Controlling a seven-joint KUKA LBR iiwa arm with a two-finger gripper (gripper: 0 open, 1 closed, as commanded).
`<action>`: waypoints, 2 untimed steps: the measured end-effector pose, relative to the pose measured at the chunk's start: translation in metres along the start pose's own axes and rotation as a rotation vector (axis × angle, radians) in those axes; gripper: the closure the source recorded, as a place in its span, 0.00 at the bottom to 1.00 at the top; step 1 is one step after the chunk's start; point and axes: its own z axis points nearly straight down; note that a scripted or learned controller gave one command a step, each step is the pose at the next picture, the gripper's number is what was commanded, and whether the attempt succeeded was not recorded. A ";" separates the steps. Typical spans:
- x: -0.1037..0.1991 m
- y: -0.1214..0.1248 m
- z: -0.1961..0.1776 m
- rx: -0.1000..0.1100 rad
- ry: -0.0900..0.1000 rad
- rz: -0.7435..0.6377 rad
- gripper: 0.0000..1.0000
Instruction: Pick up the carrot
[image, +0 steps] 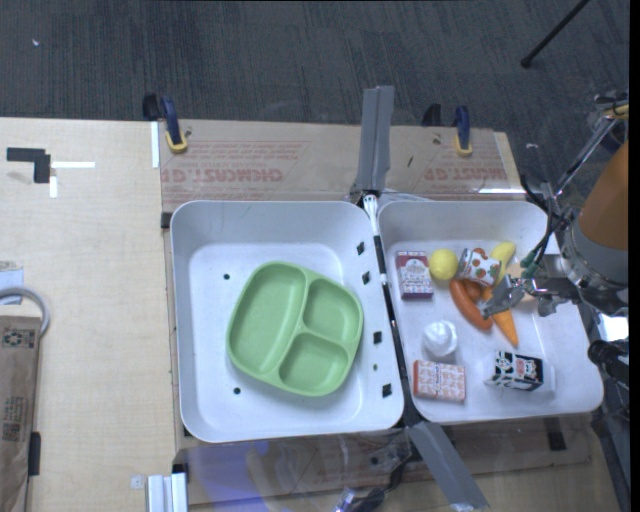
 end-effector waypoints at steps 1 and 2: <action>-0.001 -0.025 -0.095 -0.004 -0.003 -0.036 0.00; -0.022 0.023 -0.004 -0.002 -0.001 -0.203 0.00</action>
